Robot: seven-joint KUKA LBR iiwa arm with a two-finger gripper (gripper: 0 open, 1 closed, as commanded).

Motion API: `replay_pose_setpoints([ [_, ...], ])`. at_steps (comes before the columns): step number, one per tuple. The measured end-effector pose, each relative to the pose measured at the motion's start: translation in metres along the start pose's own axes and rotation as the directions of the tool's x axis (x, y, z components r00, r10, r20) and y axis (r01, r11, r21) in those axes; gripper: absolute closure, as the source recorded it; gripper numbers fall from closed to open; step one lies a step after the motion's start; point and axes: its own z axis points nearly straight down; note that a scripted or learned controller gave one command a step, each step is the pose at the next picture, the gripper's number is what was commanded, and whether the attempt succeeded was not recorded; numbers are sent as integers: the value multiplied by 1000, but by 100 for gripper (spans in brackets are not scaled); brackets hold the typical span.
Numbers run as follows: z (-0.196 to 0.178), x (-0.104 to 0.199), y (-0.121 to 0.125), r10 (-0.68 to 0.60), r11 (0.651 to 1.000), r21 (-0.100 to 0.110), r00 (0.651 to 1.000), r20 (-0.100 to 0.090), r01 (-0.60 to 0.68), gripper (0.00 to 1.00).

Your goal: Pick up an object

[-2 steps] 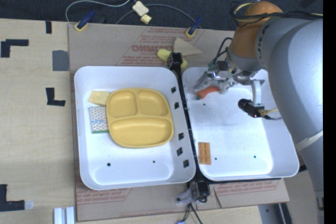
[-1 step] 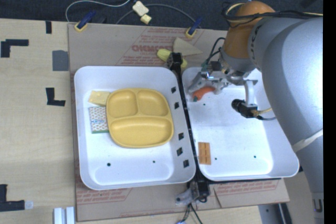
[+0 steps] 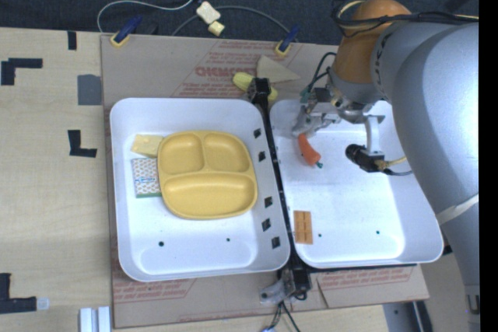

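In the right-hand shallow white bin, a small flat orange card lies near the front-left corner. Further back in that bin, an orange carrot-shaped piece lies just below the two-finger gripper of the grey arm; whether it touches the fingertips is hard to say, and I cannot tell how the jaws stand. Left of that bin, a yellow three-compartment plastic plate sits in the neighbouring white bin.

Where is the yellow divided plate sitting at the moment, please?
The yellow divided plate lies flat in the left bin, with a yellow sponge and a patterned packet touching its left edge.
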Motion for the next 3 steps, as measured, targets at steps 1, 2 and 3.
replay_pose_setpoints([
  [1, 1, 0, 0, 0, 1000, 0, 1000, 0, 0, 0],
  [2, 10, 3, -20, 1, 1000, -2, 1000, -2, -1, 0],
  [3, 0, 3, -20, 1, 1000, -2, 1000, -1, -1, 100],
])
